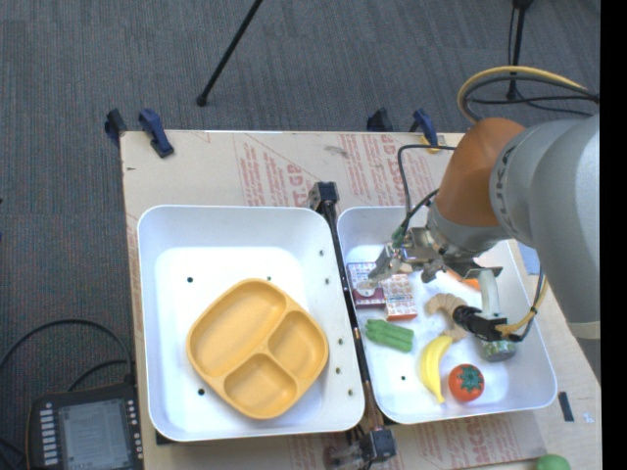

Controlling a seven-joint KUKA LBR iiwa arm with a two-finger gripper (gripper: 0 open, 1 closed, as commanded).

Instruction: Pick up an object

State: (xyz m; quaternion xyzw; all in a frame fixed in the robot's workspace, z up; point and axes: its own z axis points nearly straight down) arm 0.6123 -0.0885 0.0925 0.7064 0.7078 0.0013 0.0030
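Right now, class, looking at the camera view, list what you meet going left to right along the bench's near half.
Yellow divided plate in the left bin → green toy → banana → tomato, these three in the right bin.

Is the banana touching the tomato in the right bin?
Touching: the camera view shows the banana's lower end against the tomato's left side.

Yellow divided plate [258, 349] in left bin [157, 233], arm [519, 189] over toy food in right bin [534, 385]
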